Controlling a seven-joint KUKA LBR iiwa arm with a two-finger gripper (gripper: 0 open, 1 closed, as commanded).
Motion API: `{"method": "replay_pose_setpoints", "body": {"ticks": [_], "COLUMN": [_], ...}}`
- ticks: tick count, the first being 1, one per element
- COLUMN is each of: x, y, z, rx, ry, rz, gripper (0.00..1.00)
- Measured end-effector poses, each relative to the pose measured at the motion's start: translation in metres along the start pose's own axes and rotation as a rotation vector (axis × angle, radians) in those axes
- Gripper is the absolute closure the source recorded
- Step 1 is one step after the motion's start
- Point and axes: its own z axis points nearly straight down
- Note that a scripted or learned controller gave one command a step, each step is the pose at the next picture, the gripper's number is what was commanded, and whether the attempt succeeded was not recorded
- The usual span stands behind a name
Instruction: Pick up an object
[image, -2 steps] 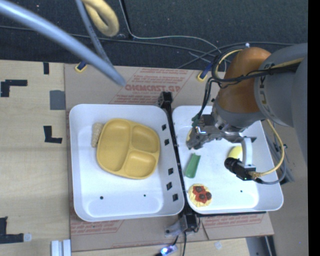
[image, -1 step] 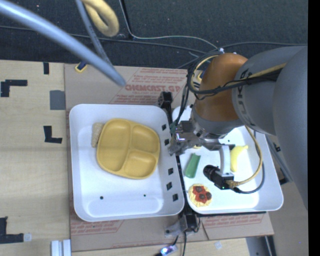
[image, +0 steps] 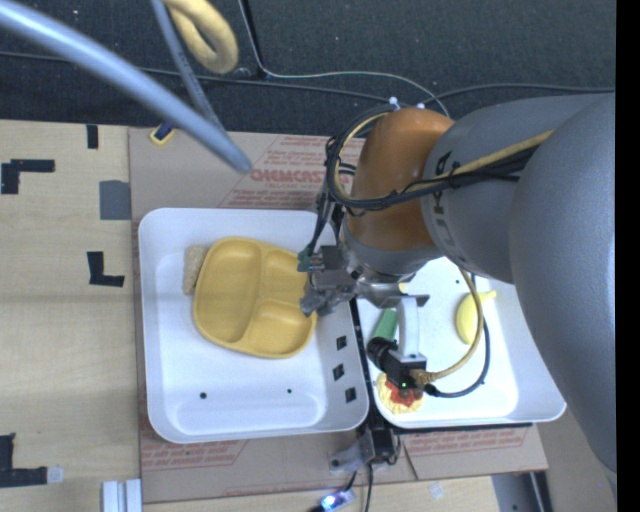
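The hand (image: 318, 285) sits at the rim of the yellow divided plastic plate (image: 252, 297); its opening I cannot tell. The shallow plate could slip sideways.

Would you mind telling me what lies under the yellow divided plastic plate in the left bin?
A tan, sponge-like corner pokes out under the yellow divided plastic plate; the plate covers the rest.

The grey arm (image: 540, 190) reaches in from the right, its orange band (image: 395, 180) bent downward above the wrist. The gripper (image: 318, 285) hangs low, left of centre.
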Motion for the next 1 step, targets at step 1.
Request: {"method": "replay_pose_setpoints", "body": {"ticks": [1], "x": [-0.0038], "y": [0.0004], "z": [0.0003], "rx": [0.000], "ry": [-0.002], "rz": [0.005], "gripper": [0.00]}}
